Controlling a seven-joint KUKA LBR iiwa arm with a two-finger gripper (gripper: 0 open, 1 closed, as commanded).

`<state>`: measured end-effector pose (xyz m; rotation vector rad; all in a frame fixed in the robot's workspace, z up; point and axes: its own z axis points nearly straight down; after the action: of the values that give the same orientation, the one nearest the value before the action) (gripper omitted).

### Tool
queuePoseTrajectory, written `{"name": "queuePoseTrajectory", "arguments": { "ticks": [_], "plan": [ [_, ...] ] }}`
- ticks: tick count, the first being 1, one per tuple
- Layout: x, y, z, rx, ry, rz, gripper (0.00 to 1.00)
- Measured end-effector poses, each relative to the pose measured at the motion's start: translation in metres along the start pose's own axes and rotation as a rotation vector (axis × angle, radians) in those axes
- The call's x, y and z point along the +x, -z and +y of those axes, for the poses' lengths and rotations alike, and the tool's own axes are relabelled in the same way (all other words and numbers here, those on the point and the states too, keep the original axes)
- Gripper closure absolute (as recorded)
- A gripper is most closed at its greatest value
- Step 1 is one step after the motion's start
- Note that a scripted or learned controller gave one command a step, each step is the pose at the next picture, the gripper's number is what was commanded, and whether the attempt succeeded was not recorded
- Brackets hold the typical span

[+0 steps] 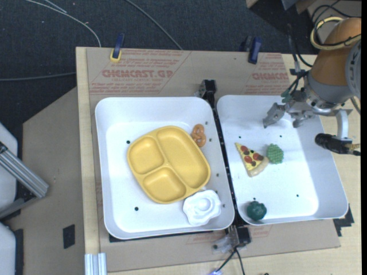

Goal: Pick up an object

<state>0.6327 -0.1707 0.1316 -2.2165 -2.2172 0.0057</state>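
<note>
My one fixed camera looks down at a slant on the surface (172, 59), both white bins (109, 153) fully framed.

Bright, even light (soft shadows), sharp throughout.

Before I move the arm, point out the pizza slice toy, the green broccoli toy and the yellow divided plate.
pizza slice toy (251, 158): camera view, topping centre.
green broccoli toy (274, 153): camera view, floret top.
yellow divided plate (200, 168): camera view, right rim.

left bin (109, 171): tray (167, 164) | right bin (309, 188): pizza slice (251, 158) left of broccoli (274, 154)
</note>
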Motion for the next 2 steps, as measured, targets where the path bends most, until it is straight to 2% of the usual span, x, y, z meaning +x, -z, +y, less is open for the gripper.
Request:
{"name": "queuePoseTrajectory", "arguments": {
  "ticks": [1,2],
  "plan": [
    [0.001,-0.050,0.000,-0.002,0.000,-0.001,0.00],
    [0.000,-0.036,0.001,-0.008,0.000,-0.002,1.00]
  ]
}}
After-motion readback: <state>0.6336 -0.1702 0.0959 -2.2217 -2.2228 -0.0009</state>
